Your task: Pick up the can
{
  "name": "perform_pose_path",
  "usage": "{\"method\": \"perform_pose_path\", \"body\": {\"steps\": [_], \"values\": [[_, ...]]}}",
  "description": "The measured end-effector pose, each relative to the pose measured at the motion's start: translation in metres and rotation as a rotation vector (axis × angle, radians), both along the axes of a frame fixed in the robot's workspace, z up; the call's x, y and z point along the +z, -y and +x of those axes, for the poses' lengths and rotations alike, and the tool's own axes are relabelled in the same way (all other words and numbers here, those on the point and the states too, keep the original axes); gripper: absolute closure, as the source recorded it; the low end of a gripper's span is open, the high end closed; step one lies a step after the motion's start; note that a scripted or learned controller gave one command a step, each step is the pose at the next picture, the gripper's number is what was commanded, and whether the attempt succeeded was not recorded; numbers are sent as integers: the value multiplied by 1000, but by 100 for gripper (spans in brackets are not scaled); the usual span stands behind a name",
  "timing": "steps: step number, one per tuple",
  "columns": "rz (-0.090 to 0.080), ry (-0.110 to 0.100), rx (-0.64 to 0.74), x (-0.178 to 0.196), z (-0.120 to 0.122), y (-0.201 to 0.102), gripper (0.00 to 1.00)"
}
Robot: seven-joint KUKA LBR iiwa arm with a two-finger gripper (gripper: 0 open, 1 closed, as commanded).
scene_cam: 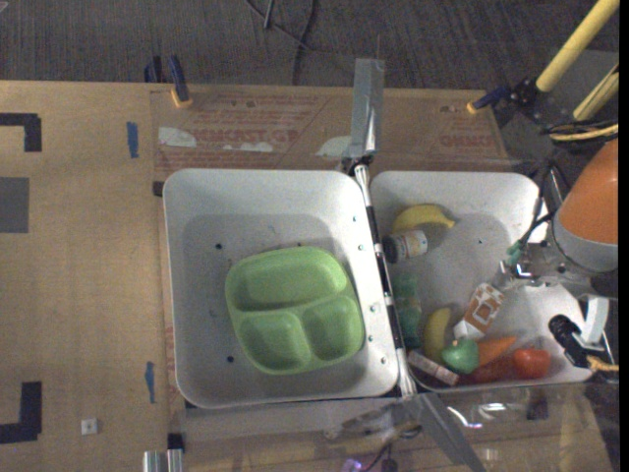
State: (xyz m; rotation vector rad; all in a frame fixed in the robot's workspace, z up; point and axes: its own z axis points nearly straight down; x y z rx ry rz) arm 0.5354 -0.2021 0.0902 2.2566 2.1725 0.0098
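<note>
While the green divided plate [293, 308] lies alone in the left bin [187, 264], everything important is in the right bin [491, 190]. What I take for the can [407, 245] is there, on its side, touching the left wall and just below a banana [423, 217].

This position is risky, I think. The wall gives little room on one side, and a round body lying down can roll away or slip out. The tool could also catch the banana instead.

The can looks small and dark, with a pale end turned toward the wall.

More to the right are a carton [482, 311] and a carrot [496, 347]. The tool [526, 264] hangs over the bin's right part, well apart from the can, and I cannot tell if it is spread or pressed together.
</note>
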Motion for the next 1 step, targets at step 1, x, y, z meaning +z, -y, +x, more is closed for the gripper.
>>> {"method": "perform_pose_path", "body": {"steps": [1], "values": [[-1,-7,75,176,33,7,100]]}}
